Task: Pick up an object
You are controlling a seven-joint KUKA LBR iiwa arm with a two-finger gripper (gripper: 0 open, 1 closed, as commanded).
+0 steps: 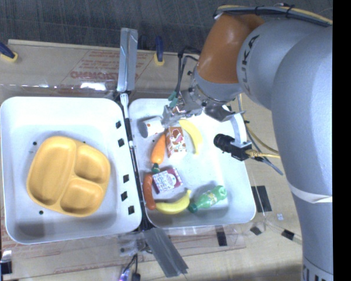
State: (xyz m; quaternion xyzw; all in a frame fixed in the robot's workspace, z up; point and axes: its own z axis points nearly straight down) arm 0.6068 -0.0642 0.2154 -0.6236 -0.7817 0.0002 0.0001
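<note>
Camera view shows my gripper (pixel 174 111) low over the far end of the right bin (pixel 238 183), just above a small white and red carton (pixel 175 141). Whether my fingers are spread or closed, I cannot tell from this angle, because the wrist covers them.

The carton lies flat near the middle of the bin, between an orange carrot (pixel 158 150) on its left and a pale yellow banana (pixel 193 134) on its right, both touching it or nearly so. I judge the carton to be light, thin-walled and a little soft, so it may dent under a hard squeeze; its printed skin looks smooth and perhaps slippery. I would take it across its narrow sides, in the middle of its length.

Nearer to the camera lie a purple packet (pixel 166 181) with a glossy wrapper, a second yellow banana (pixel 172 205), curved and smooth, a reddish sausage-like piece (pixel 147 189), and a green bottle (pixel 209 198) on its side. The left bin (pixel 11 157) holds a yellow divided tray (pixel 67 174), of matte plastic with rounded compartments.
</note>
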